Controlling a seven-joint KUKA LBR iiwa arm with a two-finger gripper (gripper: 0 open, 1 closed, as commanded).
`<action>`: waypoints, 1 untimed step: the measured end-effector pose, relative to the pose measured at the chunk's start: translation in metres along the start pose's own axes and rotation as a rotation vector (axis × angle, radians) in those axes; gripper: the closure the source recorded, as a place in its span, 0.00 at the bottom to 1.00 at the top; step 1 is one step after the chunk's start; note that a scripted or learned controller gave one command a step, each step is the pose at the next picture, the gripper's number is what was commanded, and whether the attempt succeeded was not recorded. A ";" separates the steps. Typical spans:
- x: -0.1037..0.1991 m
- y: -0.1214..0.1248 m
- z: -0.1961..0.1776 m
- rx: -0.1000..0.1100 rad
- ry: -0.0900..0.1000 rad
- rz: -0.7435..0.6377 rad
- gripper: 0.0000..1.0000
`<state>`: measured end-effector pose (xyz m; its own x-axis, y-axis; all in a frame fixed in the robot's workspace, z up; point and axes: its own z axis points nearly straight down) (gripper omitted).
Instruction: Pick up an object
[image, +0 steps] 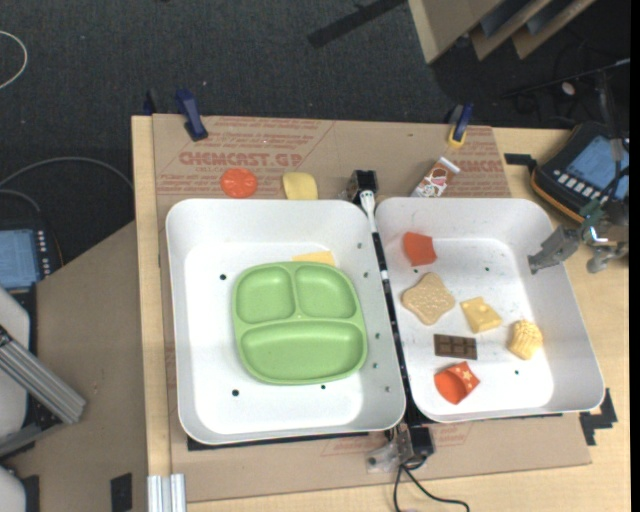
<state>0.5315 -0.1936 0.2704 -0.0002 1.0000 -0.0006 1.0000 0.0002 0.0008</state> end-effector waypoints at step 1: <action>-0.030 -0.037 0.156 0.017 0.007 0.004 0.00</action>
